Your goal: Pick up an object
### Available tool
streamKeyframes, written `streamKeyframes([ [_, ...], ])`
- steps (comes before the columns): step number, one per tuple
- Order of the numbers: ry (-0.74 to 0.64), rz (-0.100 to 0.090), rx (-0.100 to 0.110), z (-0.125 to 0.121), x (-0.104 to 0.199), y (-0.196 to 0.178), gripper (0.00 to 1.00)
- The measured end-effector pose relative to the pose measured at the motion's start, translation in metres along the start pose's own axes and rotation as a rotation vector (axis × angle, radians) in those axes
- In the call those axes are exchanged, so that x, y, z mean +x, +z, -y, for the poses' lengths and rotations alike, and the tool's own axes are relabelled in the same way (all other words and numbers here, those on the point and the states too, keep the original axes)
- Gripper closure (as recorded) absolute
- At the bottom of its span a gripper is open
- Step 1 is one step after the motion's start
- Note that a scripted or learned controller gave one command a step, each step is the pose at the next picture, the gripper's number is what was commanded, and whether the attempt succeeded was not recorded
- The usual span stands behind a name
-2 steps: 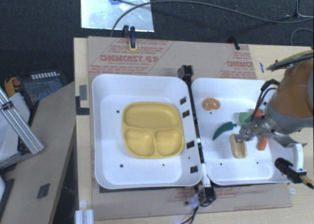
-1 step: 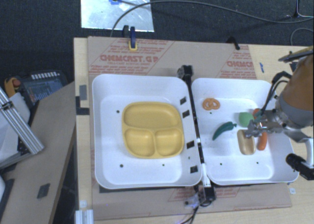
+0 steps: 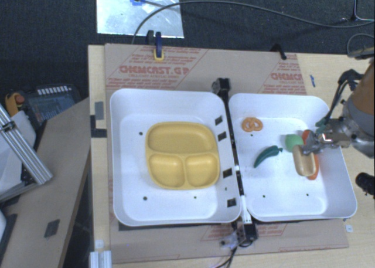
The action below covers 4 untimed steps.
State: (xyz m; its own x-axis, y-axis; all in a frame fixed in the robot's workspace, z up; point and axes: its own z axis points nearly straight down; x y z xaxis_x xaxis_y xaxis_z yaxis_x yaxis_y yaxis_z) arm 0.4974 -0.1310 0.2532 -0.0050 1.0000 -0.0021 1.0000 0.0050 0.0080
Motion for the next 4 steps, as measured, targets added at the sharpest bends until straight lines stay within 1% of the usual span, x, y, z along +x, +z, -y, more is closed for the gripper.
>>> streamKeyframes([
  [1,-0.004,-0.003,0.006,-0.009,0.043,0.008,1.00],
  [3,-0.005,-0.004,0.005,-0.039,0.148,-0.001,1.00],
  [4,-0.005,-0.004,0.008,-0.045,0.200,0.018,1.00],
])
